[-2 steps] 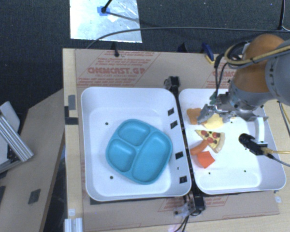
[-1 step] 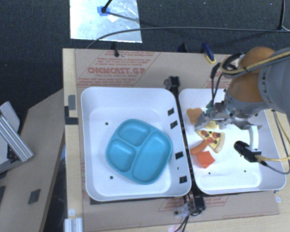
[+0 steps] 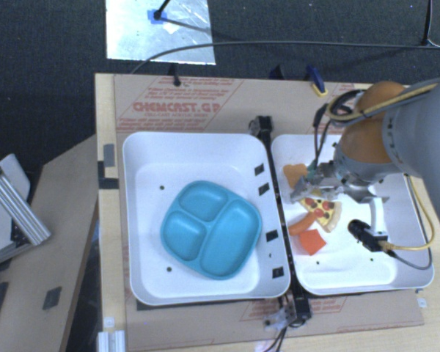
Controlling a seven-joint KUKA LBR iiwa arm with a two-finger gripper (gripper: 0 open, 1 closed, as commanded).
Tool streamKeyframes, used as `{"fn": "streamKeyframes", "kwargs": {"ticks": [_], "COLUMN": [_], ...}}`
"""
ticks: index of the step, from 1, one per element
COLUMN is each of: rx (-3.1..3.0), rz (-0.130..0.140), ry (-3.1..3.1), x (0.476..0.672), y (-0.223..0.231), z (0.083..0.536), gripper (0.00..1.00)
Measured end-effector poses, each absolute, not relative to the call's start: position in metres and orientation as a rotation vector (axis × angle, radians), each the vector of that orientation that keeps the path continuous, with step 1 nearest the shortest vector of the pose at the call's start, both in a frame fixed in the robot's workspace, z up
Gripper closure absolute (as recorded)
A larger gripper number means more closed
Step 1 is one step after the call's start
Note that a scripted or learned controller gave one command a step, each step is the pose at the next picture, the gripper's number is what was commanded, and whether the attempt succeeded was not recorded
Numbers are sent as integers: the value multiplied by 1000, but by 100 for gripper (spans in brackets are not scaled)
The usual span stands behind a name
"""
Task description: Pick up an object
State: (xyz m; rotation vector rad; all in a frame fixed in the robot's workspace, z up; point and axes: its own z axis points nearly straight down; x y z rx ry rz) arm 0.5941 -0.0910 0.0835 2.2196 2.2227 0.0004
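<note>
The arm's gripper (image 3: 313, 184) hangs low in the right bin (image 3: 352, 273), near its left wall, poised over the pizza slice (image 3: 321, 210) to attempt a pick. Whether its claw is apart or together cannot be told. A blue divided plate (image 3: 211, 228) sits mid-floor in the left bin (image 3: 150, 160).

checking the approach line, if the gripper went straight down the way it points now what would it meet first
Most likely the flat toy pizza slice with red dots lying in the right white bin: the gripper hangs just above it. Depth is unclear from this one slanted view.
</note>
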Motion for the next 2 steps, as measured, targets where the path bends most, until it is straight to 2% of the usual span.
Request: {"fn": "streamKeyframes", "kwargs": {"ticks": [1, 2], "rx": [2218, 2213], "rz": [3, 6], "ry": [2221, 2222], "x": [595, 602], "y": [-91, -96], "z": [96, 158], "gripper": [100, 100]}}
